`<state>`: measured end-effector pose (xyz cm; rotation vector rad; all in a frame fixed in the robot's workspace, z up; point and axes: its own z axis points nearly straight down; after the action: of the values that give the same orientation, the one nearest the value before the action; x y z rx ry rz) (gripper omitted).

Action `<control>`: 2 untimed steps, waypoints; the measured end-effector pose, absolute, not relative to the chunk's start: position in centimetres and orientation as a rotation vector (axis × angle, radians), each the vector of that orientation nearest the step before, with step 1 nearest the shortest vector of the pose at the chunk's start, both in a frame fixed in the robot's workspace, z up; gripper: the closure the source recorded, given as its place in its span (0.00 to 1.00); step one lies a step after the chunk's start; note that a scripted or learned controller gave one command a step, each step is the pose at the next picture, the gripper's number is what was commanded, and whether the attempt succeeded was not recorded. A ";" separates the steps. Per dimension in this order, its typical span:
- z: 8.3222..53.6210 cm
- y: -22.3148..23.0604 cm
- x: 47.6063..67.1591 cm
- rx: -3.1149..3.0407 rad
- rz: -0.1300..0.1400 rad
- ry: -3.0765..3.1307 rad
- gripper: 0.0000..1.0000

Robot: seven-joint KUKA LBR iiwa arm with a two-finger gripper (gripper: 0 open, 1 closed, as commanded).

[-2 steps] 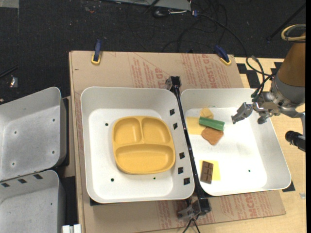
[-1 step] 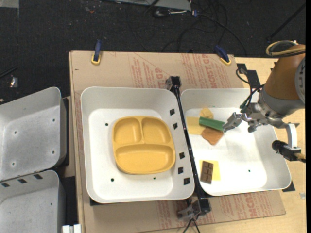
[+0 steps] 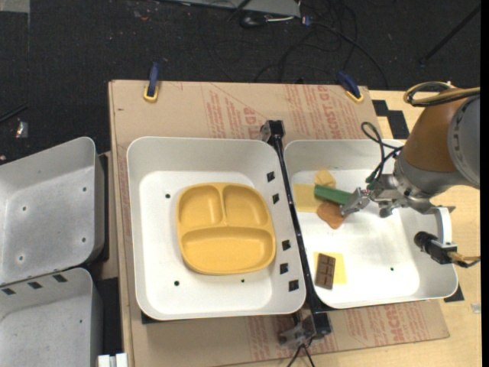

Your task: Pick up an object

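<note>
Reaching in from the right, the gripper (image 3: 354, 202) sits low in the right bin (image 3: 397, 289), its tip against the right end of a green block (image 3: 331, 193); whether that block is actually pinched by the claw or merely touched cannot be told from this angle, and how wide the claw stands cannot be told either; behind it the grey wrist leads back to the orange band (image 3: 430, 140) of the arm. The green block lies slanted, its left end over a pale yellow piece (image 3: 305, 196); a small tan item (image 3: 325, 178) lies just above it, and a brown rounded item (image 3: 331, 217) just below it, close under the claw. Nearer the front wall of the same bin lies a dark brown chocolate-like bar (image 3: 326, 270) on a yellow piece. Across the divider, the left bin (image 3: 153, 281) holds a yellow compartment tray (image 3: 226, 228), well apart from the claw.
</note>
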<state>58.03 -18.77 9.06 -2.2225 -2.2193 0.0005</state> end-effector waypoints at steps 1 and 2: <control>10.4 -18.7 58.2 -2.224 -0.005 -2.224 1.00; 14.8 -18.8 59.0 -2.222 -0.004 -2.229 1.00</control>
<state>58.97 -18.77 14.84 -2.2224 -2.2286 -0.0041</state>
